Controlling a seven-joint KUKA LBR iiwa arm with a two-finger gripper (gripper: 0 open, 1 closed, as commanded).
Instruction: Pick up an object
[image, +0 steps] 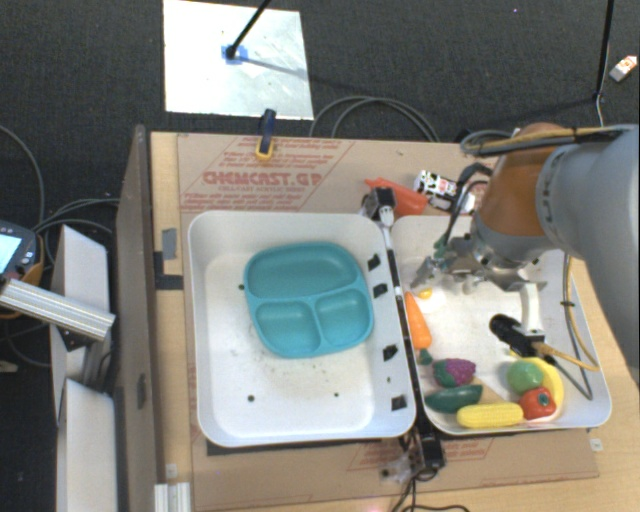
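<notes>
near row: corn (488, 415), cucumber (455, 397), tomato (538, 402) and banana (550, 384) crowd the right bin's (455, 315) near edge
carrot (418, 320): by the divider, long axis running near to far
claw (440, 268): over the bin's far end, beyond the carrot; apart or together, cannot tell
left bin: teal tray (308, 298)

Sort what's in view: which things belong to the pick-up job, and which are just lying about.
For the job:
gripper
carrot
corn cob
purple toy
banana
right bin

Lying about:
blue divided plate
left bin
cardboard sheet
cables
</notes>
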